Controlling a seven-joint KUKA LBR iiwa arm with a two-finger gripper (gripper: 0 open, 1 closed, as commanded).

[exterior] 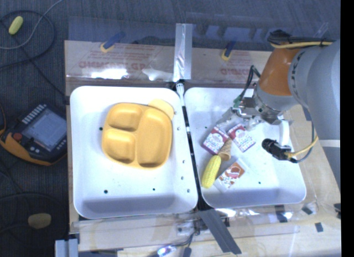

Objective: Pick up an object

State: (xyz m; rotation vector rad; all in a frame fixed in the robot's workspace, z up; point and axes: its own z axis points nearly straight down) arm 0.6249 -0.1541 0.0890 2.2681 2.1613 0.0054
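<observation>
Bench: pale wooden board (326, 167) bearing two shallow white bins side by side, with clear plastic sheeting taped along its far edge.
Arm: grey KUKA arm with an orange band (279, 73) above the wrist, reaching in from the right over the right bin's far right part.
Left bin: shallow white plastic bin (88, 189) holding the tray.
Right bin: shallow white plastic bin (276, 186) holding the small items.
Tray: yellow moulded plastic tray with three compartments (138, 134), lying in the middle of the left bin.
Gripper: two-finger gripper (249, 109), low over the far part of the right bin; whether its fingers are apart or closed cannot be told, and nothing is seen between them.
Corn: yellow toy corn cob (211, 171), in the right bin near its left wall; long axis tilted slightly from near to far.
Packets: red-and-white small packets (214, 140), (241, 138), (232, 174), grouped around the corn.
Cone: tan toy ice-cream cone (225, 148), between the packets.
</observation>
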